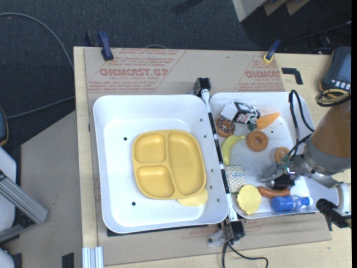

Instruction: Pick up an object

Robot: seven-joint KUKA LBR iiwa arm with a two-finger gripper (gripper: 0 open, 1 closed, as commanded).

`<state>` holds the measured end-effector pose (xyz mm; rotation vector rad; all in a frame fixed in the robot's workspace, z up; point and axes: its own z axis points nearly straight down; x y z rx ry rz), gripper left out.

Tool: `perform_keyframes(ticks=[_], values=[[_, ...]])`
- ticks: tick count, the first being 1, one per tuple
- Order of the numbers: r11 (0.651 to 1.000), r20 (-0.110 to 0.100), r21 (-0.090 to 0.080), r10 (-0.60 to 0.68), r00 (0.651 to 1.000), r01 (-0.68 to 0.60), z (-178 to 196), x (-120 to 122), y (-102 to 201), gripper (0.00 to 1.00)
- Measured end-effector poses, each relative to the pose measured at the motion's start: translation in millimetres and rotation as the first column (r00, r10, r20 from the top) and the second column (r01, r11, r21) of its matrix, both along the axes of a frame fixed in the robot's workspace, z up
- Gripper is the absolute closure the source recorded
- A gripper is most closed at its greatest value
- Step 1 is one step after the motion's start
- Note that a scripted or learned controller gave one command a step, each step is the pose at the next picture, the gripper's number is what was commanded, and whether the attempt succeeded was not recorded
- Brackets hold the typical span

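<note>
Nearest the camera, in the right bin (pixel 262 100): a blue bottle (pixel 289 204) lying on its side by the front wall, a red sausage-shaped toy (pixel 273 192) just behind it, and a rounded yellow piece (pixel 249 199) at the front left corner. Just above the sausage, the dark gripper (pixel 280 177) lowered into the bin, reaching in from the right on a grey arm (pixel 329 149); finger state impossible to judge, nothing seen clamped. Close to the gripper's far side, a small orange round object (pixel 281 153), partly hidden.

Left of the gripper, a pale speckled square packet (pixel 235 178) against the dividing wall. Farther back: a yellow banana (pixel 228 147), curved and smooth; a tan ring doughnut (pixel 257 140); a chocolate-frosted doughnut (pixel 225 127); an orange carrot (pixel 267 120), tapered; a black-and-white printed packet (pixel 244 115), print too small to read.

In the left bin (pixel 111 149), well apart from the gripper: a glossy yellow plastic tray (pixel 169 164) with three compartments and rounded corners, overlapping a flat pale yellow disc (pixel 194 198) at its near right edge.

Beneath both bins, a brown cardboard sheet (pixel 139 71) printed in red, reading roughly "CHEMCAST GP", repeated at the far right. At the far edge, a blue clamp (pixel 104 45) and a yellow-and-blue clamp (pixel 271 51).
</note>
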<state>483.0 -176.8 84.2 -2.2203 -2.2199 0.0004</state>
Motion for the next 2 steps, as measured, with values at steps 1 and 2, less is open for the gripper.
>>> perform_keyframes(ticks=[1,2], values=[[1.0,0.004,-0.001,-0.001,1.0,0.001,10.4,0.8,-0.1,1.0],[1.0,0.006,-0.007,-0.001,1.0,0.001,1.0,44.7,63.5,1.0]])
